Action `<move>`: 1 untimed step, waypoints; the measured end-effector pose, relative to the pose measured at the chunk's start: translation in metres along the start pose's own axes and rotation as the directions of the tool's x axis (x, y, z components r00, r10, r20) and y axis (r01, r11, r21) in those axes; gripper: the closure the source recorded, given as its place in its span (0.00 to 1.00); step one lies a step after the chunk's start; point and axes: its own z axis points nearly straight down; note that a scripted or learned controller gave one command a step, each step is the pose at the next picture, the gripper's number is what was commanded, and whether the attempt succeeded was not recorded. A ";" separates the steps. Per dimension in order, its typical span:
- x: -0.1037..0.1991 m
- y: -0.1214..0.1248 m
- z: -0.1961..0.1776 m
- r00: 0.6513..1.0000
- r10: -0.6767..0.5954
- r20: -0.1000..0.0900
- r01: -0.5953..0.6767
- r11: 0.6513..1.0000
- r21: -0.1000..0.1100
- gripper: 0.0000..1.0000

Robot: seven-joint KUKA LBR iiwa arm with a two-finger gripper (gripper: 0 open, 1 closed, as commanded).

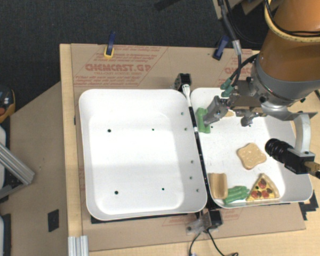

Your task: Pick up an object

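Note:
My gripper (232,116) hangs over the back of the right bin (288,143), open, with its two fingers spread apart. A green object (202,120) lies against the bin's left wall, just left of the left finger (215,111); I cannot tell if they touch. A toast slice (251,156) lies in the middle of the bin. Along the front edge lie a tan bread piece (218,184), a green vegetable piece (236,194) and a pizza slice (263,188). Nothing shows between the fingers.
The left bin (136,148) sits beside the right one, sharing a black divider rim (196,143). A black cylindrical part (280,151) on a bracket overhangs the right bin's right side. Clamps (109,49) hold the cardboard base at the back.

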 end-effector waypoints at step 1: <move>0.000 0.004 0.008 1.000 0.002 0.004 -0.002 1.000 0.011 0.00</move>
